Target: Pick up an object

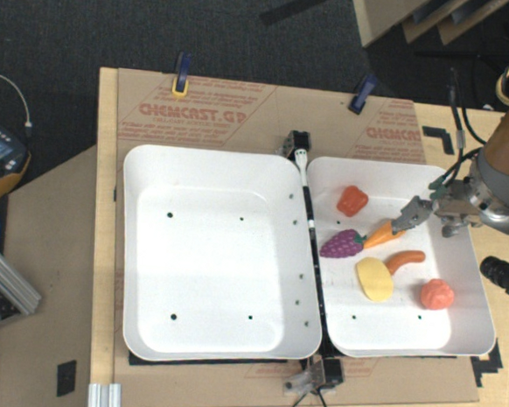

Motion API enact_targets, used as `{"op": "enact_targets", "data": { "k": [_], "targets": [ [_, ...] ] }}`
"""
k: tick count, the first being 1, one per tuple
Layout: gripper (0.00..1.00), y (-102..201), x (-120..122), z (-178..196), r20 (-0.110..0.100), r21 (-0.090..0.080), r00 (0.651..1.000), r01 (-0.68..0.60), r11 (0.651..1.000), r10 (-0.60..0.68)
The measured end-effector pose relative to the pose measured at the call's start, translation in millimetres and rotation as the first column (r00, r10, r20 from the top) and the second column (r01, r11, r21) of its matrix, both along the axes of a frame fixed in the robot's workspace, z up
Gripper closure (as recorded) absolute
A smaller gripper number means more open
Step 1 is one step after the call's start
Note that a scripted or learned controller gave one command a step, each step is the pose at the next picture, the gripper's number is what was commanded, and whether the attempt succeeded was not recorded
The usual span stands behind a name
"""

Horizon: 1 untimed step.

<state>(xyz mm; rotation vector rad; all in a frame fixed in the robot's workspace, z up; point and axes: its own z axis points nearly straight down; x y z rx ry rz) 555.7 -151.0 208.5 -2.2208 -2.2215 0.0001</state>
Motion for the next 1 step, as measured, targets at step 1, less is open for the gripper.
{"op": "enact_targets", "data": {
  "k": [1],
  "targets": [
    [0.0, 55.6, -57.5, -55.2, -0.011, 0.005, 1.0, -0.003, 1.0, 0.003]
  ]
}}
